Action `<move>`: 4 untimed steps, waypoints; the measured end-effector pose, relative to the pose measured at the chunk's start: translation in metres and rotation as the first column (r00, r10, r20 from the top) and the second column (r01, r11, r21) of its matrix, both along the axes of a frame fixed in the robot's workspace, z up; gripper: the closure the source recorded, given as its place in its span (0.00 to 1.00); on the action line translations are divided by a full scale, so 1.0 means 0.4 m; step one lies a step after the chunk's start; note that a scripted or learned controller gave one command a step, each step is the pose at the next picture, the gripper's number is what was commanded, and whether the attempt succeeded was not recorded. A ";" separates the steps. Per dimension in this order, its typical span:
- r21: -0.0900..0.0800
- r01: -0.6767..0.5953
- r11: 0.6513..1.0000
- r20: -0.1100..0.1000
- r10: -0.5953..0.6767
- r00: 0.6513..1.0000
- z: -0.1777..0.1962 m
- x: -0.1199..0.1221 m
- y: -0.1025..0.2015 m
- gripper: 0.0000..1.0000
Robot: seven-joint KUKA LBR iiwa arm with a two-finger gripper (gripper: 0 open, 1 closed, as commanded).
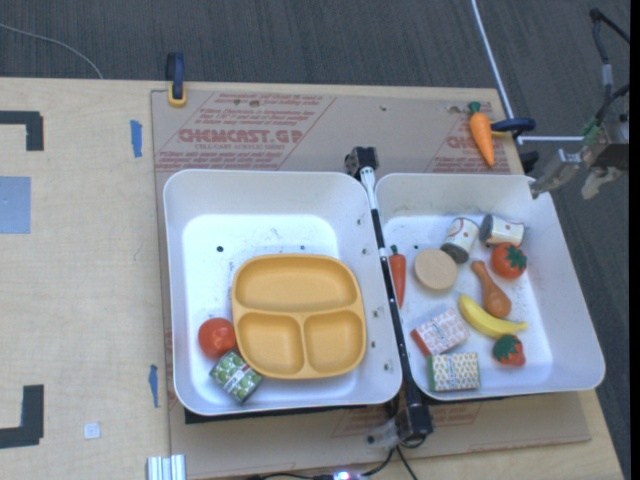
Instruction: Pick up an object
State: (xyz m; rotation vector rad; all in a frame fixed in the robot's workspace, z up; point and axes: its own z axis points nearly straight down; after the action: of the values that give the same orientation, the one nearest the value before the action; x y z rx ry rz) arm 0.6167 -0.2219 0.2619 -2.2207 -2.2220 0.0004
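You're looking down at a pale wooden surface (pixel 80 298) marked with black tape (pixel 25 130) and blue tape (pixel 135 138), with dark grey carpeted floor (pixel 300 18) beyond, all evenly lit.

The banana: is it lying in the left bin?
No, the banana lies in the right bin, between the drumstick and a strawberry.

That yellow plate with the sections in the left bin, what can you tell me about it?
The yellow plate looks like smooth plastic, a rounded rectangle split into three sections: one long one along the far side and two smaller ones nearer the camera. It lies flat, right side up, on the floor of the left bin, toward the near side. A red tomato and a small green packet sit against its near left corner.
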 end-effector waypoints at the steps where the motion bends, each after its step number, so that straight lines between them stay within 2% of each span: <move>1: 0.001 -0.001 1.000 -0.003 0.001 1.000 -0.267 0.026 -0.003 0.00; 2: -0.001 -0.001 1.000 0.005 0.001 1.000 -0.416 -0.074 0.036 0.00; 3: -0.002 0.000 1.000 0.005 0.000 1.000 -0.393 -0.074 0.036 1.00; 4: 0.001 -0.002 1.000 0.001 0.002 1.000 -0.167 -0.200 0.182 1.00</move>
State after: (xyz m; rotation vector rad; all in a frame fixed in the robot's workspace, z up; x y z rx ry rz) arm 0.5367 -0.1491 0.1952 -2.2190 -2.2238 -0.0019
